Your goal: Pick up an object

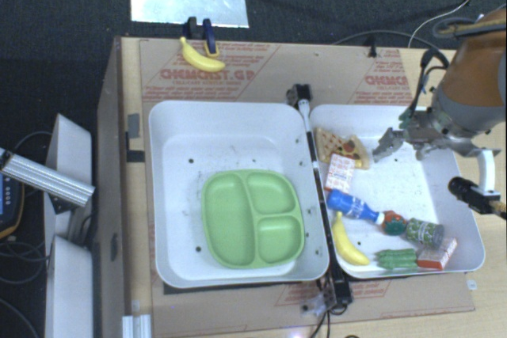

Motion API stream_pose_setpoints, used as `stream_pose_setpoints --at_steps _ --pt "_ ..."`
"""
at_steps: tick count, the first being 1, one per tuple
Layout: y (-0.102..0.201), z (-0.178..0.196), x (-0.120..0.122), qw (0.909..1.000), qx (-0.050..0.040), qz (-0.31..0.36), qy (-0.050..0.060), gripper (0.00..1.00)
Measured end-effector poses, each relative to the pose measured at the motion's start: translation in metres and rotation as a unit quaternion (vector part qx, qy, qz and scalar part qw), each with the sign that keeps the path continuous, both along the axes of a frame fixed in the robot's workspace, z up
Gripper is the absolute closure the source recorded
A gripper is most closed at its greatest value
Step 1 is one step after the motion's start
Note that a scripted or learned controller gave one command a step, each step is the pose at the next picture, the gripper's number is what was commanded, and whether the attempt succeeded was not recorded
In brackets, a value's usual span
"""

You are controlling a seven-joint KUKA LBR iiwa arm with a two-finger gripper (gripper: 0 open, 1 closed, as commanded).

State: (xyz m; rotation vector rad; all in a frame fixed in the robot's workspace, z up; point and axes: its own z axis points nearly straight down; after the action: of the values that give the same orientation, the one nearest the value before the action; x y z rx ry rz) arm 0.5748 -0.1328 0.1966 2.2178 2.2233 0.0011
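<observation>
Now the end effector (405, 140) hangs over the right bin (467, 225), near the waffle piece (342, 146). Whether it is open or closed I cannot tell.

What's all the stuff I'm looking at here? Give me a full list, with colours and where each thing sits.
bins: 2, white, side by side on the bench
divided plate: 1, light green, in the left bin
banana: 1, yellow, right bin, near front edge by the divider
second banana: 1, yellow, on the cardboard behind the left bin
bottle: 1, blue and white, middle of right bin
pizza slice: 1, tan with red spots, back of right bin
small pack: 1, white and pink, beside the pizza slice
green vegetable: 1, front of right bin
arm: 1, grey and orange, over the right bin
fingers: dark grey, above the right bin's back part
</observation>
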Motion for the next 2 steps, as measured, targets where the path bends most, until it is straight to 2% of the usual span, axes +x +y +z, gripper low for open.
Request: stream_pose_setpoints --at_steps 1,2 --pt "0.044 -0.052 0.039 1.0000 0.0006 0.001 0.001 0.00" --pt "0.037 -0.104 0.051 1.0000 0.0030 0.001 -0.005 0.00"
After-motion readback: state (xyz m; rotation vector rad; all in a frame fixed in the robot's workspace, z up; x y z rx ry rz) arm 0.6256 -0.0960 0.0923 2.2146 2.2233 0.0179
